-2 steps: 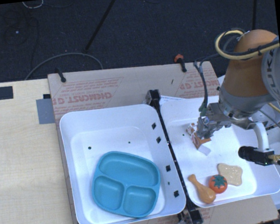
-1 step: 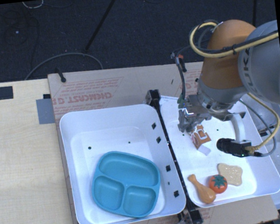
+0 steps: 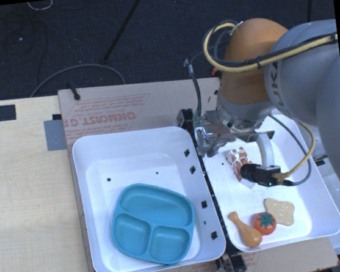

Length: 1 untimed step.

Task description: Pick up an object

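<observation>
Blue plastic three-compartment plate (image 3: 150, 224) lies in the left white bin (image 3: 99, 162). The right white bin (image 3: 319, 222) holds a tan bread-slice toy (image 3: 281, 211), a tan drumstick toy (image 3: 246, 230), a red tomato toy (image 3: 265, 223) and a small white-and-orange striped block (image 3: 237, 155). The block is just beside the end effector (image 3: 222, 143), whose opening I cannot tell.

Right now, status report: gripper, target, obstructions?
Gripper over right bin, far left corner, grip unclear. Drumstick, tomato, toast at bin's near edge, untouched. Blue plate in left bin, out of the way.
</observation>
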{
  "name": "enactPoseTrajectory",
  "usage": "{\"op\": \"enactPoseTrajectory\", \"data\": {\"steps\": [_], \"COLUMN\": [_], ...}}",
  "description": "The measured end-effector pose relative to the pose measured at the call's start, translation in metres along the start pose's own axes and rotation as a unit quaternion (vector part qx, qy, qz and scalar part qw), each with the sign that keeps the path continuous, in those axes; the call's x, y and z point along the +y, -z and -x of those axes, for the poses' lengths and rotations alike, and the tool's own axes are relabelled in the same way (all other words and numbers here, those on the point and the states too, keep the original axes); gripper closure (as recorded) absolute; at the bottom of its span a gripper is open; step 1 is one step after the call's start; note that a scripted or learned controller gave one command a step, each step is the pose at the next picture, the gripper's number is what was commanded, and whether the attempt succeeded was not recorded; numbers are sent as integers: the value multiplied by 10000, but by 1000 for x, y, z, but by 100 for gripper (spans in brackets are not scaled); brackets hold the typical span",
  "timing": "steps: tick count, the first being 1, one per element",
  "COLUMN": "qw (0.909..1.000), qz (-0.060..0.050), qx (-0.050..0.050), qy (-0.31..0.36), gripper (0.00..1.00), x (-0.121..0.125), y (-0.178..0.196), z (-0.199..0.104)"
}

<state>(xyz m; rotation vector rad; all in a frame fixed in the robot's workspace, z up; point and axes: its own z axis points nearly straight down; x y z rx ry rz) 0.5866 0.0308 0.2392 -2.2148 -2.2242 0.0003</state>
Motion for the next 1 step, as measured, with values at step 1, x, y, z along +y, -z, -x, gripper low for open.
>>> {"op": "enactPoseTrajectory", "data": {"steps": [1], "qw": [10000], "qz": [-5], "qx": [-7], "qy": [-1], "gripper": [100], "x": [19], "y": [-16], "z": [-50]}}
